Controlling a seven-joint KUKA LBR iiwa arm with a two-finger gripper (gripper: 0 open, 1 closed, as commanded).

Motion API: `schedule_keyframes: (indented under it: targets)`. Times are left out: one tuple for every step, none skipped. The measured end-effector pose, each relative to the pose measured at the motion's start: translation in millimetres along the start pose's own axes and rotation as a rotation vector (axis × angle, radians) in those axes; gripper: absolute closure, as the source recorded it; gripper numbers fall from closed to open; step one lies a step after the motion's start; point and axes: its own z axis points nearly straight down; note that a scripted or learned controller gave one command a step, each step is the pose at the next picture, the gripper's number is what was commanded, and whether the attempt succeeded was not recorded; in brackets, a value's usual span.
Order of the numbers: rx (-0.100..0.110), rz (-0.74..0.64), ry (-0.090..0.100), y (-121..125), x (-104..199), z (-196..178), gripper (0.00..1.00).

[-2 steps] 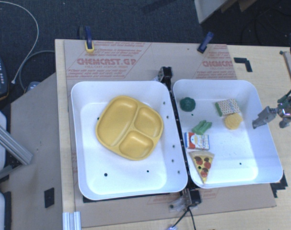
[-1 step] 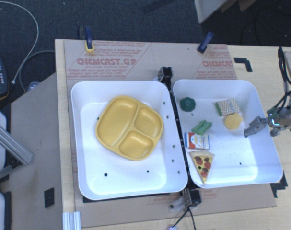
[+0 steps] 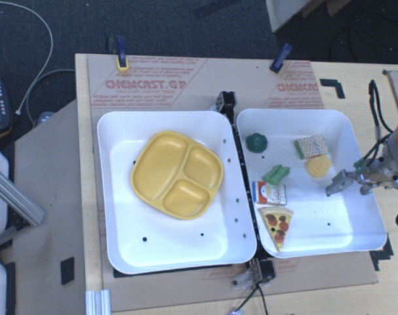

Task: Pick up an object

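Observation:
My gripper hangs over the right side of the right bin, open, with nothing between its fingers. To its left lie a yellow round piece and a speckled square block. Further left are a dark green round object, a green leafy piece, a small red and white carton and a toy pizza slice. All of these rest on the bin floor, apart from the gripper.
The left bin holds a yellow divided plate. Both bins stand on a cardboard sheet with clamps at the back edge. Black cables hang beside the right bin's right wall.

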Motion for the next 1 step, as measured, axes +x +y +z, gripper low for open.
schedule_keyframes:
  targets:
    - [0.002,-0.001,0.004,-3.4,2.9,65.2,0.00]
